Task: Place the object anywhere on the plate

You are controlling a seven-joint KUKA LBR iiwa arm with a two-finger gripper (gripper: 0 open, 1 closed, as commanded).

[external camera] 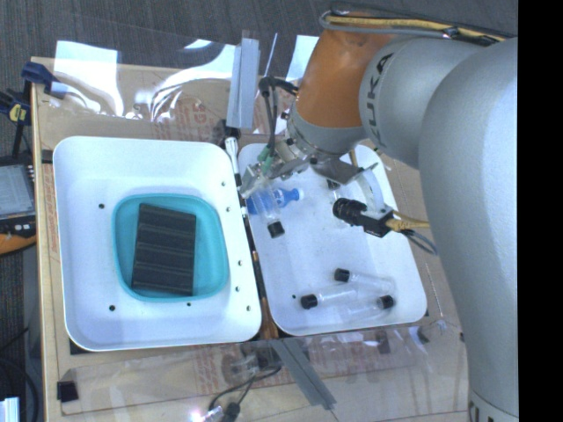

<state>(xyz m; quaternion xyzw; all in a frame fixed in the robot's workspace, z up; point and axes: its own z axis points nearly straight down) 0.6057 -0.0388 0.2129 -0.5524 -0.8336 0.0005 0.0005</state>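
A teal square plate point(214, 236) lies in the left white bin point(84, 174) and carries a dark grey ridged block point(164, 249). In the right white bin point(308, 253), near its upper left corner, a small blue and clear bottle point(266, 203) lies on its side. My gripper point(262, 172) hangs just above and slightly behind this bottle, under the orange band of the arm. The wrist hides most of the gripper's tip, and nothing is visibly held in it.
A small black cap point(275, 229) lies just below the blue bottle. Clear tubes with black caps point(347, 299) rest near the right bin's front edge. A black connector with cable point(361, 215) juts from the wrist. The divider between the bins runs by the gripper.
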